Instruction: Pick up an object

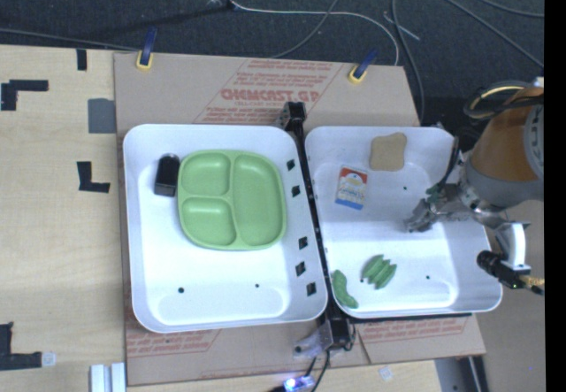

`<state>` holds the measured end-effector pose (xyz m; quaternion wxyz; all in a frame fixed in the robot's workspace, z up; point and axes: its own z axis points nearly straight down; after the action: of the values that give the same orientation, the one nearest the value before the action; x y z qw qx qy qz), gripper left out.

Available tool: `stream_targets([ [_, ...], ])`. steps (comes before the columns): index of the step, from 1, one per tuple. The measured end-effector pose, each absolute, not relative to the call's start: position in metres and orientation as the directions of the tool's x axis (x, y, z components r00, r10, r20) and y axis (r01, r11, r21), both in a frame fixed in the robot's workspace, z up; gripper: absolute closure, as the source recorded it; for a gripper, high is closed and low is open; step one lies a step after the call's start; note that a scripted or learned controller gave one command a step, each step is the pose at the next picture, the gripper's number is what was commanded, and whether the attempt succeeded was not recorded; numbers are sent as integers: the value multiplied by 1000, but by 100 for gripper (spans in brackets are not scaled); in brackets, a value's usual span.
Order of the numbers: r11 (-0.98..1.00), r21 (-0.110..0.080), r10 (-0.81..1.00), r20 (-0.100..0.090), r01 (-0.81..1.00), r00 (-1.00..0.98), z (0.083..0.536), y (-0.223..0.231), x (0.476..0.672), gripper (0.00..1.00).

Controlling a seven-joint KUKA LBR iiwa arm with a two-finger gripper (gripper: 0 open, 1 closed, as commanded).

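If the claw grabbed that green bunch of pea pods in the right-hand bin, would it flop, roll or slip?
The pea pods look small and moulded, so probably light and fairly stiff rather than floppy. Their rounded, glossy-looking shapes might slip between the fingers. Lying flat on the right bin floor, they seem unlikely to roll far if nudged, though they could slide.

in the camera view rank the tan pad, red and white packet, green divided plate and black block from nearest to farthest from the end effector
From the end effector, in the right bin:
1. Tan pad, right bin, up and to the left in the picture.
2. Red and white packet, right bin, to the left; close to the pad's distance, so that order is loose.
3. Green divided plate, left bin.
4. Black block, beyond the plate.
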<state>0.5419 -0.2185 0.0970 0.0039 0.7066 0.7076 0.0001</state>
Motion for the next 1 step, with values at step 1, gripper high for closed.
stream_targets([
  [1,1,3,1000,-1,1000,-1,160,-217,542,100],
])
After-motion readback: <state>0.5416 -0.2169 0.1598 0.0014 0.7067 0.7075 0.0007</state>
